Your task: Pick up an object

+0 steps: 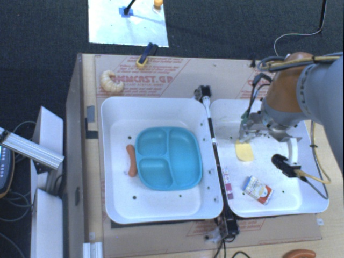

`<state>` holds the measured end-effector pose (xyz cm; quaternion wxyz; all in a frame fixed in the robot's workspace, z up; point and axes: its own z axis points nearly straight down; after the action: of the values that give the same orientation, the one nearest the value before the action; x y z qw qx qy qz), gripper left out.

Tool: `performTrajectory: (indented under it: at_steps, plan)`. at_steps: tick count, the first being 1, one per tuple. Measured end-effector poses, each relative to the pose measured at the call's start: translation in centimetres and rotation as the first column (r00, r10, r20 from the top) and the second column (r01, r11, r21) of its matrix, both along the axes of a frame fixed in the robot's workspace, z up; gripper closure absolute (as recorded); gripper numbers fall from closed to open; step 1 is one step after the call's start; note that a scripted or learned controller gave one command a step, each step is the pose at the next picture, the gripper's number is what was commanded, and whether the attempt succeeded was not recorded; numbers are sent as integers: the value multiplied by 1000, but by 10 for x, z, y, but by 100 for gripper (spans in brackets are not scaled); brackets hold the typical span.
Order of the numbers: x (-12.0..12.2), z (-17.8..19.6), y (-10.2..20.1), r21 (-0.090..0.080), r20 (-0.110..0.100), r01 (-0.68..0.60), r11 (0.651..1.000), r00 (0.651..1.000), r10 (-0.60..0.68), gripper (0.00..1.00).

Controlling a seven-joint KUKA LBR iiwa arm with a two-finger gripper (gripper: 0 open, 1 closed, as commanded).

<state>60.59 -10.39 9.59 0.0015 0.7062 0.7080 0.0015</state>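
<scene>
The left bin point(107, 144) has a blue divided plate point(168, 157) near its middle. An orange-brown sausage point(130, 160) lies lengthwise just beside the plate's left rim. A strip of bare white floor runs between the sausage and the bin's left wall, and a wider bare band lies between the plate and the near wall. Outside this bin, on the brown bench top point(177, 77), a cream ridged piece point(112, 81) sits near the bin's far left corner. A blue-and-yellow tool point(146, 55) lies at the bench's far edge.

The two bins meet along a dark seam point(214, 144). In the right bin point(224, 112), a small pink-and-white strip point(227, 180) lies close by the left wall, towards the near side.

The yellow slice point(245, 152) lies flat in the left half of the right bin. It is clear of every wall, with open floor to its left and on its near side. The claw point(244, 138) points down at the slice's far edge, just over it. The view does not show whether the two touch, and I cannot tell whether the claw is spread or pressed together. Nothing is seen pinched in it.

A red-and-white carton point(257, 190) lies near the bin's near wall, apart from the slice. The grey arm point(317, 90) reaches in over the bin's far right part.
</scene>
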Motion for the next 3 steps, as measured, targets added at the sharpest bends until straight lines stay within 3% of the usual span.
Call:
performTrajectory:
  at_steps: [1,2,3]
  plan:
    - [0,0,0,0,0,0,1000,1000,0,0]
    - [0,-11,14,1,-3,-1,1000,1000,1,0]
    - [1,0,13,1,0,-2,1000,1000,2,100]
